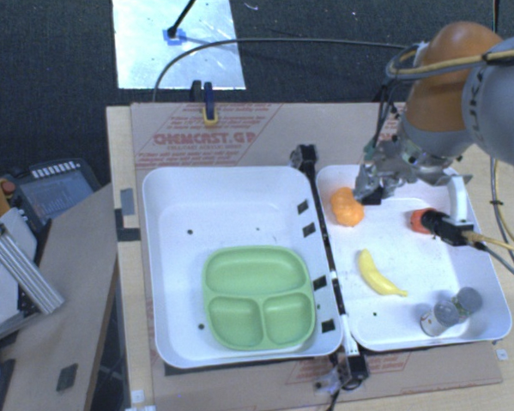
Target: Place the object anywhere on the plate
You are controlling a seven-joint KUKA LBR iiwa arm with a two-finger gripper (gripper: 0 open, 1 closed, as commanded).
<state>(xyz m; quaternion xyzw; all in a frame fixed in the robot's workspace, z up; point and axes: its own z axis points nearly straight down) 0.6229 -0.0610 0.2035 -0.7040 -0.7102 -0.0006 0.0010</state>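
In the right bin [482, 317], up near its back left corner, sits an orange fruit-like object [346, 208], round and a bit lumpy, resting on the white floor close to the divider between the 2 bins. The gripper [369, 188] hangs just beside it on the right, low over the bin and close enough that its dark tip nearly meets the orange object's upper edge; whether the 2 touch I cannot tell. The fruit lies beside the tip rather than between anything, so nothing is being carried. The gripper's tip is a dark blur from this angle, and whether it stands apart or together cannot be told.

Further along in the same bin, a yellow banana [379, 274] lies on a slant near the middle, well apart from the orange object. A small red-orange piece [424, 221] sits by the right wall, partly behind the arm's cabling. Down in the front right corner rests a grey metallic can [448, 311] on its side.

The left bin [169, 248] holds 1 thing: a green plate [257, 296] with 3 compartments, 1 wide section at the back and 2 smaller ones in front. It lies flat toward the front right of that bin, with bare compartments.

The grey arm [483, 94], with its orange band, reaches in from the right above the right bin.
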